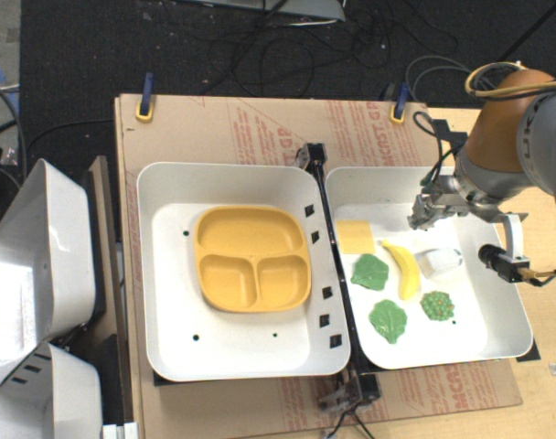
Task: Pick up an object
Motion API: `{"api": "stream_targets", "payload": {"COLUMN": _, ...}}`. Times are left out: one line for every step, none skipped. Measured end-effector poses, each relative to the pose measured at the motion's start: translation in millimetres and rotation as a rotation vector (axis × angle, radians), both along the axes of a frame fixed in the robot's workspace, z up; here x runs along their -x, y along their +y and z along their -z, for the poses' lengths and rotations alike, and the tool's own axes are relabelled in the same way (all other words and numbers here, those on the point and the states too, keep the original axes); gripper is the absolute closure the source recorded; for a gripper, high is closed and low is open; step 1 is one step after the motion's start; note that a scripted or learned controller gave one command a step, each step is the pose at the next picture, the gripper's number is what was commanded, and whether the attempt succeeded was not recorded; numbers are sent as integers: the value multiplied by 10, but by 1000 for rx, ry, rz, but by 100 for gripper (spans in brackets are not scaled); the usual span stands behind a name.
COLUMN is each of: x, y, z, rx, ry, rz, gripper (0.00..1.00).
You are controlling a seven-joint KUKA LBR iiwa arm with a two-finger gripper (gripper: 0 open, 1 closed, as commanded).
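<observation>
Bearing both bins (168, 245): cardboard-topped bench (223, 126) (dark floor (77, 44)).

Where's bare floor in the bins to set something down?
Left bin: strips around the yellow tray, widest in front of it. Right bin: the back-left corner behind the yellow block. Crowded mid-bin around the banana, leaves and broccoli.

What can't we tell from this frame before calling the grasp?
- Gripper, camera view: fingers too small and dark against the wrist to read.
- White object beside the banana: pale on the white right bin, so its shape and identity are unclear.
- Arm: cut off by the right edge of the camera view.
- Right bin floor under the wrist: hidden by the arm.
</observation>
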State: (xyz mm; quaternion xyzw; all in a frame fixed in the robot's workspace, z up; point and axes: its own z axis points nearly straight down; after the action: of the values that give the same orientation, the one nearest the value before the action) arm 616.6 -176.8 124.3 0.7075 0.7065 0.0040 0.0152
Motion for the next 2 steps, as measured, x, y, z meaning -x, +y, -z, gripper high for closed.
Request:
{"api": "stream_targets", "payload": {"x": -51, "y": 47, "z": -625, "rx": -14, "ry": 21, "rz": -5, "gripper": 100}}
{"api": "stream_targets", "payload": {"x": -64, "y": 46, "z": -1116, "rx": -14, "ry": 21, "rz": -5, "gripper": 100}}
